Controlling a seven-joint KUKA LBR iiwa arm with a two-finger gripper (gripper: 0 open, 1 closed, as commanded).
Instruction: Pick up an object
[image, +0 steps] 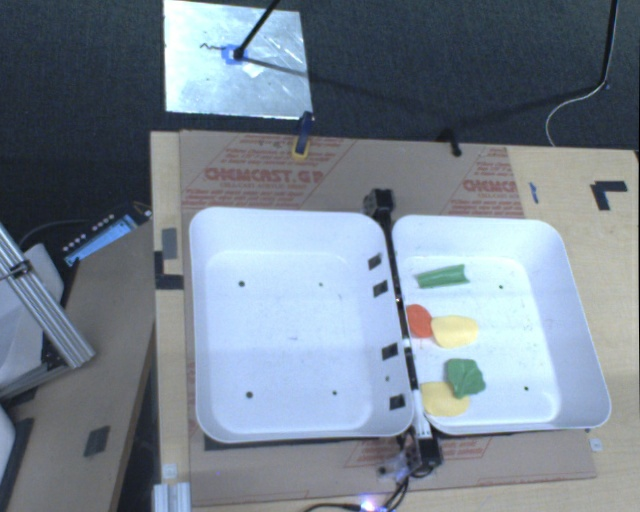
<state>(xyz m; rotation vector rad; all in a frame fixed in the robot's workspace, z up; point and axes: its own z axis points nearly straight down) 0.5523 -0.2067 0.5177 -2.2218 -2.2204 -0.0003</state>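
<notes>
Cardboard bench (250, 170), smooth white plastic bins w/ flat soft pieces (455, 329).

Rig hardware in frame, bench side only. Brown cardboard sheet (260, 175) on bench, red printed lettering, black corner marks. Left bin (290, 215) white, shallow, rounded corners, small dark dots in floor. Right bin (565, 310) same white, same shape. Black clips (380, 289) in row along seam between bins. Black bracket (378, 201) at far end of seam. Wire bundle (415, 462) at near end, small lit spot beside it. Silver metal rail (45, 310) at left edge, slanted, ribbed.
</notes>
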